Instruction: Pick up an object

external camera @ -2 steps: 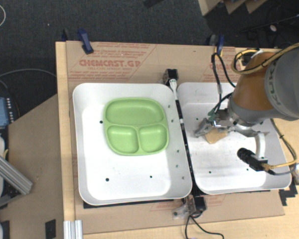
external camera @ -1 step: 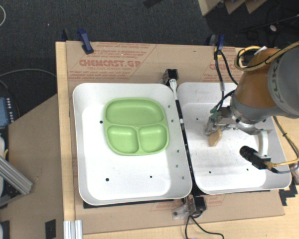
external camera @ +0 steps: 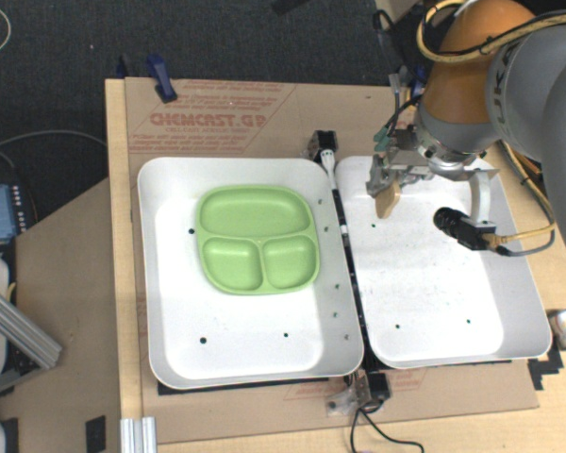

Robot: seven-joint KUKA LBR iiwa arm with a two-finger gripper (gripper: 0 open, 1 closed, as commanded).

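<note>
A green divided plate [external camera: 258, 238] lies in the left bin [external camera: 170, 281], toward its far edge (three compartments, face up). The right bin [external camera: 453, 300] sits just beside it, rims touching. Over that bin's far left corner hangs the gripper [external camera: 388, 200] — tan fingers [external camera: 389, 202] pressed together, nothing between them — under the grey and orange arm [external camera: 472, 64].
</note>
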